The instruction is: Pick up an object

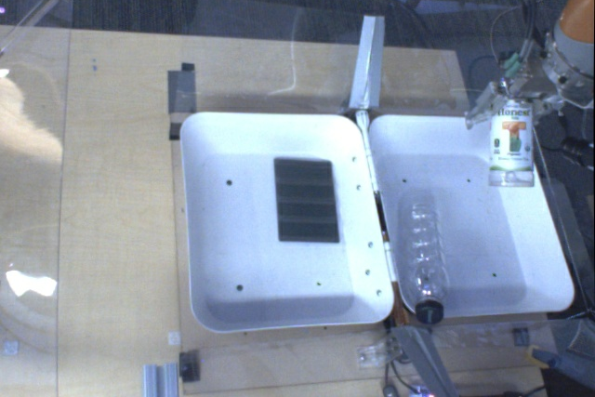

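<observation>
My gripper (514,110) hangs over the far right corner of the right bin (483,284), shut on the top of a small white bottle (512,149) with a green and orange label. The bottle hangs upright between the fingers, its base near the bin's right wall. A clear plastic bottle (423,251) with a black cap lies lengthwise along the right bin's left wall, cap toward the front. A dark ridged rectangular block (307,199) lies flat in the middle of the left bin (223,274).
A grey metal post (367,60) rises behind the seam between the two bins. Cables and the arm's orange band (578,14) crowd the upper right corner. Black clamps (184,88) hold the left bin at its corners on the wooden bench.
</observation>
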Robot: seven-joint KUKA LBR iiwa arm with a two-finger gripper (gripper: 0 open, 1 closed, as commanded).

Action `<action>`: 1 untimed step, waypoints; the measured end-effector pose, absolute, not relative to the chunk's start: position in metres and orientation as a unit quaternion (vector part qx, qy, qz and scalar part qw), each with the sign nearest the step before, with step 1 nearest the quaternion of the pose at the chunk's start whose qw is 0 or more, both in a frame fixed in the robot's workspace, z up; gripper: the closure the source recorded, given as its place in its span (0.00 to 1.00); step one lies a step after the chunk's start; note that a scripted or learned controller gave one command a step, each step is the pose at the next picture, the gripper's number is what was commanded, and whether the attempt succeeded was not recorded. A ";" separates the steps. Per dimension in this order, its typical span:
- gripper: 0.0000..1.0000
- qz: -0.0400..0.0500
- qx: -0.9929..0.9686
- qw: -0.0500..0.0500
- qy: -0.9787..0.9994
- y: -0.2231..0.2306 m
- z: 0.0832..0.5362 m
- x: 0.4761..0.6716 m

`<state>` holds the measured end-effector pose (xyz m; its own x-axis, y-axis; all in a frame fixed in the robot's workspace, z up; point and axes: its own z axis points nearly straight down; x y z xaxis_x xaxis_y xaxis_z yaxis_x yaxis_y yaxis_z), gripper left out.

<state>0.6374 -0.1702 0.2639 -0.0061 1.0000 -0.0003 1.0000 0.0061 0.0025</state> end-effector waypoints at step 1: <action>0.00 0.001 0.659 0.001 0.752 -0.101 0.211 0.670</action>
<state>0.6696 -0.1014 0.2111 -0.1302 0.9915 -0.0002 0.9915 0.1302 0.0030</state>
